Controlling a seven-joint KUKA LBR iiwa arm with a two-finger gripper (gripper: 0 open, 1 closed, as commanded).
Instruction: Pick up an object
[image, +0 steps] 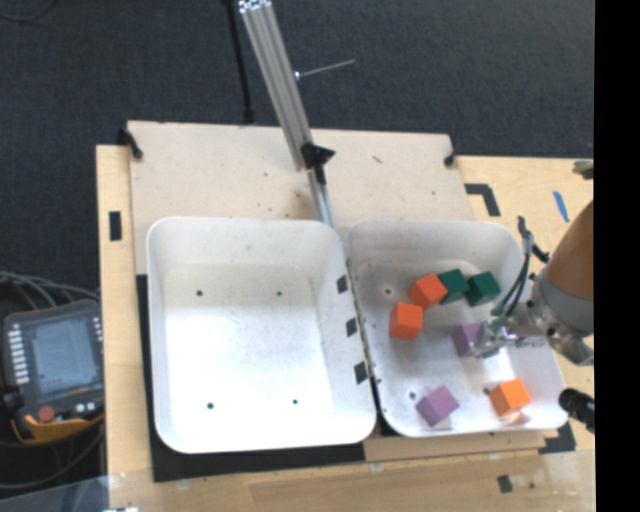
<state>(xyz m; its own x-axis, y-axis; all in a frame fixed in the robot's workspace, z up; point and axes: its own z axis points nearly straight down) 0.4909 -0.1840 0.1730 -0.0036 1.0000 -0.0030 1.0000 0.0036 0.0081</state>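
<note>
**Around my bench**

A pale board (230, 175) lies under the two bins on the wooden bench (112, 300). Dark carpet (100, 60) surrounds it all. A slanted aluminium strut (280, 90) crosses the board's far edge, with a black clamp (317, 156) on it. At the view's left sits a grey teach pendant (55, 360) — screen lit, cables (30, 285) trailing behind it. A blue mark (561, 206) shows on the bench near the right edge.

My gripper (487, 340) hangs in the right bin (440, 240), touching one cube (465, 338); six cubes lie scattered there. The left bin (250, 235) sits beside it.
</note>
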